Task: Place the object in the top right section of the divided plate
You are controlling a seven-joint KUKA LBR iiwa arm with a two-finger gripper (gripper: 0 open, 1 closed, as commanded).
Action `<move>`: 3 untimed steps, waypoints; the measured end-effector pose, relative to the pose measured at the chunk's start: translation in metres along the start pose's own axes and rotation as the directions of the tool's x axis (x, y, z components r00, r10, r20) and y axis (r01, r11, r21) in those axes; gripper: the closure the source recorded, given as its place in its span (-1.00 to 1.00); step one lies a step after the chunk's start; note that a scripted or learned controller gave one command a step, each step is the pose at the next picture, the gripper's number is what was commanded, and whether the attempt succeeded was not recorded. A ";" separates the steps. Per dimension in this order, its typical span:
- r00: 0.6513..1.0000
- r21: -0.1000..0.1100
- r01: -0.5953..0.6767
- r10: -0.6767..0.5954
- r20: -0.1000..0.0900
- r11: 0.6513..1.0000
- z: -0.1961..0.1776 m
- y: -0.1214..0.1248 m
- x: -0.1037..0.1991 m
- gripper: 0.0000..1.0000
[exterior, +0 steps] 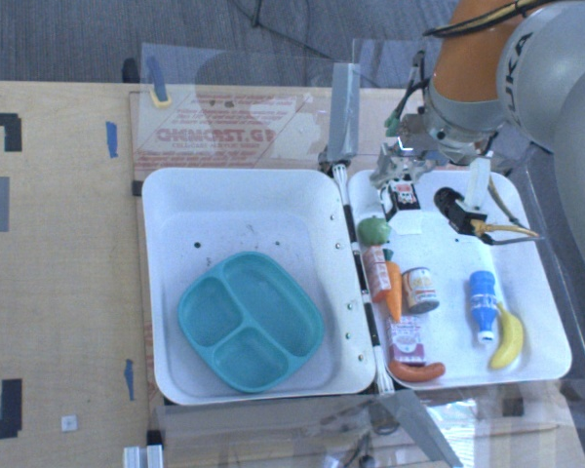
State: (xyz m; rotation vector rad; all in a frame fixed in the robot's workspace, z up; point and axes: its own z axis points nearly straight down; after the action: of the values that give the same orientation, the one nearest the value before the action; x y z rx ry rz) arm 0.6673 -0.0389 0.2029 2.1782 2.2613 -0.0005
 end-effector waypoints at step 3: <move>0.590 -0.002 0.808 -0.808 -0.002 0.590 0.018 -0.179 0.029 1.00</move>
State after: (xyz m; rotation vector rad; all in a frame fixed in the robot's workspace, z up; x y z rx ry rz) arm 0.4872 -0.0163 0.1846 0.9183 3.0048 0.0017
